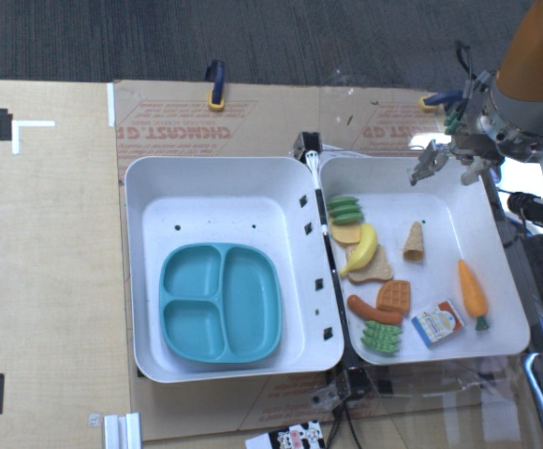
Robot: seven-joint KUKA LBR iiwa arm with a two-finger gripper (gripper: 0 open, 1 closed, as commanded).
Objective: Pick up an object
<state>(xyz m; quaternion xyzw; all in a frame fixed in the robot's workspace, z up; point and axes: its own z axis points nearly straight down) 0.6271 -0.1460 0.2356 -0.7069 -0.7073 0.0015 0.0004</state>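
The candidate objects lay in the right bin [496, 330]: a green pod [344, 210], a banana [361, 249] resting against a toast slice [376, 267], a cone [413, 240], a carrot [473, 290], a waffle [394, 297], a sausage [374, 310], a green leafy piece [381, 338] and a small carton [437, 324]. The hand [449, 162] hung over the far rim of that bin, well apart from every item, and held nothing; whether it stood spread or closed could not be determined at this angle. The chief risk was judged to be the crowding along the bin's left side, where banana, toast, waffle and sausage touched or overlapped: a descent there could catch two items or push one aside. The flat toast and waffle offered little to pinch. The carrot and cone lay isolated and appeared the safer targets, though the tapered cone could slip. A descent near the rim risked striking the bin wall. The left bin [140, 251] held a teal divided plate [222, 303]. Both bins sat on the table [47, 251].
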